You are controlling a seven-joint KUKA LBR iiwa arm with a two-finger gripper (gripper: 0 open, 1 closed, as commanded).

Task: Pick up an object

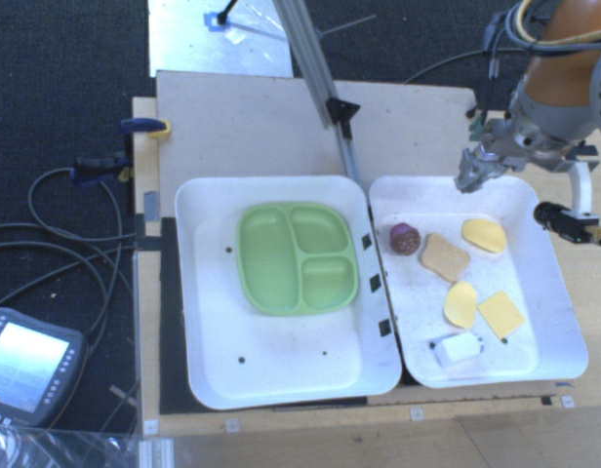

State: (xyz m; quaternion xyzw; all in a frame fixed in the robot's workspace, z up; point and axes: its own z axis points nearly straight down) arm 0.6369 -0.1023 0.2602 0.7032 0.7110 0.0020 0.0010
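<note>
- The gripper (473, 175) hangs over the far rim of the right bin (554, 354), near its back edge; whether it is open or closed I cannot tell at this size, and nothing shows in it.
- The things to pick all lie in the right bin: a dark red ball (405, 238), a tan slab (444, 257), a yellow oval (484, 235), a second yellow oval (460, 304), a yellow square (500, 314) and a white block (459, 347).
- They look like toy food, so probably light and stiff rather than fragile.
- The flat yellow pieces lie low on the floor of the bin and would likely be hard to get under; edges are the only hold.
- The ball stands tallest and sits apart from the rest, so it is probably the easiest grasp across its middle, though it may roll.
- The white block also offers straight sides to pinch.
- The bin floor is smooth white with a raised rim; pieces may slide when nudged.
- The left bin (213, 359) holds a green tray (299, 257).
- Both bins rest on the tabletop (242, 115), with a slanted pole (310, 52) crossing above its far side and cables (57, 213) off the left.
</note>
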